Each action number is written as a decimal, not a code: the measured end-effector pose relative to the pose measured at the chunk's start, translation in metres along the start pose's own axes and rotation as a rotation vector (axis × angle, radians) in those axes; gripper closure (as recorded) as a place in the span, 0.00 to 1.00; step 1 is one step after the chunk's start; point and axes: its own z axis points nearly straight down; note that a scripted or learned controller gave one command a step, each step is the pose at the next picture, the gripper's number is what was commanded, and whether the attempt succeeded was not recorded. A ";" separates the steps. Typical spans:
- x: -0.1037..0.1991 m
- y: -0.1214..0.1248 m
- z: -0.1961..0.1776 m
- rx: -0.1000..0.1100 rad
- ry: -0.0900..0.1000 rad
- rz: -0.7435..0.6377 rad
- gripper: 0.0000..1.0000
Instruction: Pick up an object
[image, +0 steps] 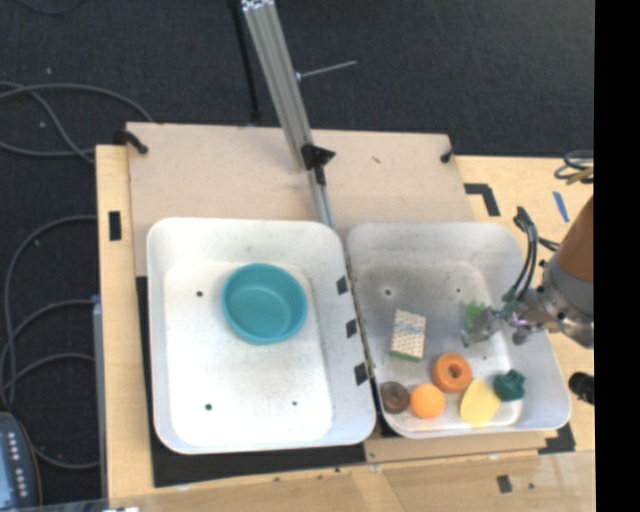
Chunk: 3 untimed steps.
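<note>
White plastic walls of the right bin (420, 245) hold everything I might take: a speckled sponge block (408, 334), an orange ring (453, 372), an orange ball (428, 401), a brown disc (395, 397), a yellow piece (480, 402) and a dark green piece (511, 384). My fingers (488, 322) hang low over that bin's right half, near a small green object; whether they are spread or pinched I cannot tell. Nothing looks lifted, so I judge the pick not yet done. A blue bowl (264, 302) sits in the left bin (180, 400).
</note>
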 end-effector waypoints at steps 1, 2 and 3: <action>-0.007 0.000 0.044 -0.002 -0.001 0.000 0.00; -0.008 0.002 0.030 -0.010 -0.002 0.003 1.00; -0.012 0.008 -0.014 -0.011 -0.002 -0.004 1.00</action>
